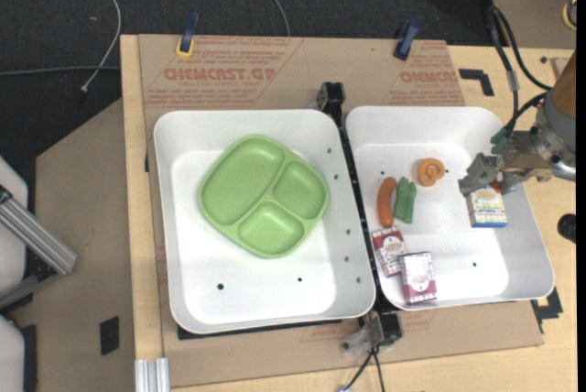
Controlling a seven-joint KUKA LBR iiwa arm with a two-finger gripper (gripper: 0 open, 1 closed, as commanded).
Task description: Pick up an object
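My gripper (pixel 485 174) hangs over the right side of the right bin (pixel 458 126), reaching in from the right. Just below it, touching or nearly touching, lies a small white carton with blue and yellow print (pixel 489 211). Further left in the same bin are an orange ring-shaped toy (pixel 430 170), a red-orange sausage (pixel 386 201) and a green piece (pixel 405 201) lying side by side. Two pink-and-white packets (pixel 389 251) (pixel 418 277) sit near the bin's front left corner.
The left bin (pixel 183 198) holds a light green divided plate (pixel 264 195). Both bins rest on a cardboard sheet (pixel 275 60) held by blue clips. Cables run down beside the arm at the right.
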